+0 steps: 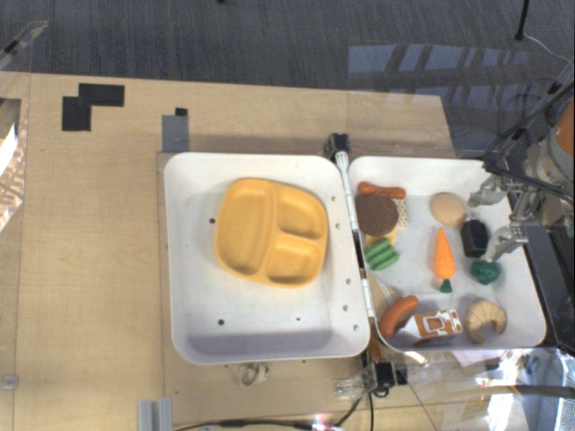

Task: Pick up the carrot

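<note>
The carrot (444,255) is orange with a small green tip and lies lengthwise in the middle of the right bin (422,171), its green end toward the front. My gripper (499,216) hangs over the bin's right side, to the right of the carrot and a little behind it. It is open, with one finger (486,192) toward the back and the other (508,240) toward the front. Nothing sits between them. A small black object (473,237) lies between the gripper and the carrot.
Around the carrot lie a beige bun (447,209), a dark green piece (485,271), a brown patty (376,214), a green vegetable (382,255), two sausages (398,314), a small carton (436,324) and a croissant (486,320). The left bin (193,268) holds a yellow divided plate (269,232).
</note>
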Tool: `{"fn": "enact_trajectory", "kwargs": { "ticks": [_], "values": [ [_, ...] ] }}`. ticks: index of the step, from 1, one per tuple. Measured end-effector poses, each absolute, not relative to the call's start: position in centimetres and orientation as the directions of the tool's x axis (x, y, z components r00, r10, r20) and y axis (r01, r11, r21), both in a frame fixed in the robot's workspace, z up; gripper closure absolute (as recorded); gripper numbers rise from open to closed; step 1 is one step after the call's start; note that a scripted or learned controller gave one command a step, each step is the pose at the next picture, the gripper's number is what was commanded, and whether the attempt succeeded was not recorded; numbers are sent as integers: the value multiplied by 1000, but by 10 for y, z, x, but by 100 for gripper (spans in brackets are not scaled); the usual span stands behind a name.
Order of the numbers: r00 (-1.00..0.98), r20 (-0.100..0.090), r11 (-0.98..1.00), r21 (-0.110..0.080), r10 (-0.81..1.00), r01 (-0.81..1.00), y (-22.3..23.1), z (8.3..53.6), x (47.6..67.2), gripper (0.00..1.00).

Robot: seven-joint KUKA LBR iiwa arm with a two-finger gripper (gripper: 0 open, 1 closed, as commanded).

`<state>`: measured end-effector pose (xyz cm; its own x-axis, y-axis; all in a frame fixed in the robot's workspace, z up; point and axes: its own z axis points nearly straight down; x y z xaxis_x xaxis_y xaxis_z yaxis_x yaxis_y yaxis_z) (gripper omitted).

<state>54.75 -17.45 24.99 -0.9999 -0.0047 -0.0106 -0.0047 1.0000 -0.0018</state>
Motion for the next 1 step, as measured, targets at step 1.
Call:
{"fn": "enact_trajectory", "kwargs": {
  "ticks": [1],
  "values": [
    [-992,-5,992,0,-126,-126,-205,99,573,0]
  ]
}}
